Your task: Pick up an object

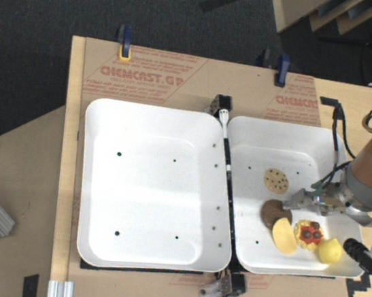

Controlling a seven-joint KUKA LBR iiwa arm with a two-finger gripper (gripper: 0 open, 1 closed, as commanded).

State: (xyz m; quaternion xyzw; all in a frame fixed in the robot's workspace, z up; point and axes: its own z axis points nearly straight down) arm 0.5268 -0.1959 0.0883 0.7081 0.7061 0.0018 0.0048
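Where the end effector [310, 200] hovers over the right bin [256, 137] (finger spread unreadable), nothing is visibly gripped.

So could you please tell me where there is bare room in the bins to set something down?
The left bin has bare floor wall to wall. The right bin is free along its far wall; it is crowded nearer, where cookie, brown piece and yellow pieces cluster.

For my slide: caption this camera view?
Claw hovering over toy food in the right bin; cookie nearby.
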